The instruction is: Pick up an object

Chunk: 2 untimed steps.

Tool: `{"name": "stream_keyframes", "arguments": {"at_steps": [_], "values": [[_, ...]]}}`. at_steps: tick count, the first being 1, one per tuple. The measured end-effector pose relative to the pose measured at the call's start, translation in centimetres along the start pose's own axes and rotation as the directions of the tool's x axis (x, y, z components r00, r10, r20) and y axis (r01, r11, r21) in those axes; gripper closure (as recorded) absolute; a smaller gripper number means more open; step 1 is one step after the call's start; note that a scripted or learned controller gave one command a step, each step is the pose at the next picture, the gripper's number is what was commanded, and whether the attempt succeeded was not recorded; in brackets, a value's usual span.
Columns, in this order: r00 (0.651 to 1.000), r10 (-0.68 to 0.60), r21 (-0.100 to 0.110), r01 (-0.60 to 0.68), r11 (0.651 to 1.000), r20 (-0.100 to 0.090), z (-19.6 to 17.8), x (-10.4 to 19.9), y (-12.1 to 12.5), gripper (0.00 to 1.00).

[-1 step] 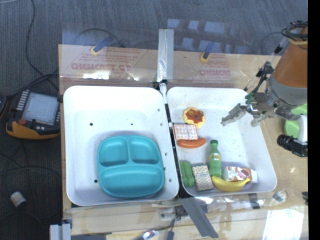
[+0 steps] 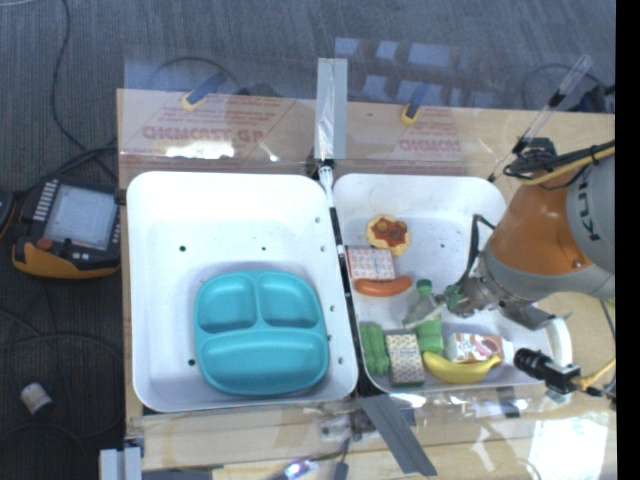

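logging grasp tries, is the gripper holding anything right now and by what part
It cannot be told. The gripper is low in the right bin, beside the small green bottle and above the banana, but nothing shows clearly between its fingers.
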<state>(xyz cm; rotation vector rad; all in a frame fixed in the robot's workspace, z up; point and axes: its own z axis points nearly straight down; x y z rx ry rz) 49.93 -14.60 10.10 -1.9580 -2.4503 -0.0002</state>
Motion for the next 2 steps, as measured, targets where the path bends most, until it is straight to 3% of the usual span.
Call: {"name": "stream_keyframes", "arguments": {"at_steps": [1,2], "values": [[1.000,-0.001,0.002,0.001,1.000,-0.005,-0.8,0.2,0.0,1.00],[1.000,-0.023,-0.001,0.023,1.000,0.004,-14.1,4.1,3.1,1.00]]}}
